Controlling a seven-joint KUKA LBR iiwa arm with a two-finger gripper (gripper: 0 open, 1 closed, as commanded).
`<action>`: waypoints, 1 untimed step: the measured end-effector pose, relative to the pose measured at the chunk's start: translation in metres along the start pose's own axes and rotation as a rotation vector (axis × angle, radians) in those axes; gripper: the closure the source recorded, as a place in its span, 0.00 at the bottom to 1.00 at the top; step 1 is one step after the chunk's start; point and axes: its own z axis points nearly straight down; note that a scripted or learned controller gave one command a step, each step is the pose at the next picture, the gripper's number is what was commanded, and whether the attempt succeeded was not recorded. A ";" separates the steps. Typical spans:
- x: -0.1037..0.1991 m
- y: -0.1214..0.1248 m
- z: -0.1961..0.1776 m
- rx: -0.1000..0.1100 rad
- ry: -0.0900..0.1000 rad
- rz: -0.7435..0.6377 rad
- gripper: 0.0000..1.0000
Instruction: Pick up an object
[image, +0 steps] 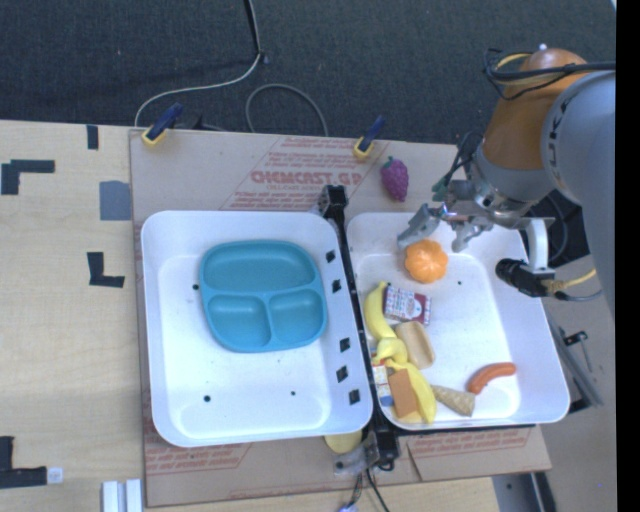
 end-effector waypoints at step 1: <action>-0.014 0.016 0.111 -0.004 -0.004 0.000 0.00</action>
